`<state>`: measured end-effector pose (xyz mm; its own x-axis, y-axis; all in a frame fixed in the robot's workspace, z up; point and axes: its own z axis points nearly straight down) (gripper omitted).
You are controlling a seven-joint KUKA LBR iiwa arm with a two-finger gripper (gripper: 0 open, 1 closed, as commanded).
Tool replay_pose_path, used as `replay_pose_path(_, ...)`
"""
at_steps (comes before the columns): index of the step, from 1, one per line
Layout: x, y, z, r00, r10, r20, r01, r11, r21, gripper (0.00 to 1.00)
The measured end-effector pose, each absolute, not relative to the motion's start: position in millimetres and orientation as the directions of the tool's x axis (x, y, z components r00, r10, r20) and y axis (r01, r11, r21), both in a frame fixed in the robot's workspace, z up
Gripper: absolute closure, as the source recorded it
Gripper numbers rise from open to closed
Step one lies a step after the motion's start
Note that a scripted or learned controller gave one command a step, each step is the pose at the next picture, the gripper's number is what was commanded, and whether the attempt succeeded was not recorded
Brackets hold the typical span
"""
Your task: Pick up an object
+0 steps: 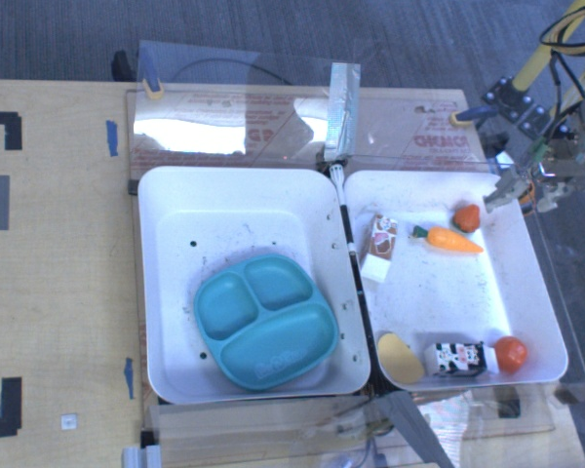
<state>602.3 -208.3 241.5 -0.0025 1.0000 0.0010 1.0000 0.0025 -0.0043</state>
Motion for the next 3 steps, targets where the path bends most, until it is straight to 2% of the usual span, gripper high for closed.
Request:
replay_pose_path(1,633.2,-219,118,-0.25,0.968,0.004,0.968,0.25,0.002,0.0)
replay_pose_path(2,647.5,-168,112,-0.128,0.992,-0.008,0.992,0.128,0.018,0.0)
replay_pose_path(3,669.1,-142,88,-0.159,0.987,-0.006,0.987,0.159,0.006,0.0)
